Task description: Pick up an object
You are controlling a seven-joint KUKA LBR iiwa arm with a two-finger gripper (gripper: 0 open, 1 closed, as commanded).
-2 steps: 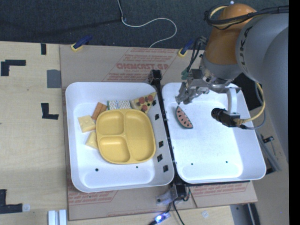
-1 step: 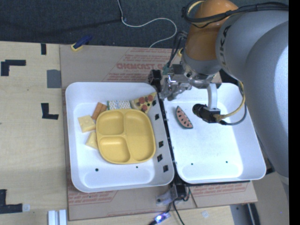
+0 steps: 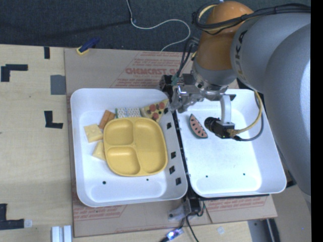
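Bench with two white bins [image 3: 81, 135] — arm [image 3: 222, 39] bent low, claw [image 3: 176, 101] over their divider

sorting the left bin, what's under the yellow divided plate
The yellow plate overlaps flat cracker-like pieces poking out at its left edge. Whatever else lies beneath is covered.

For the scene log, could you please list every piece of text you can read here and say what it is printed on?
"CHEMCAST" or similar, in red capitals, partly blurred: on the brown cardboard sheet under the bins, above the left bin.
Smaller red print beside and below it on the same sheet: too blurred to read.
Dark letter on the grey arm housing, possibly a "K": cropped.
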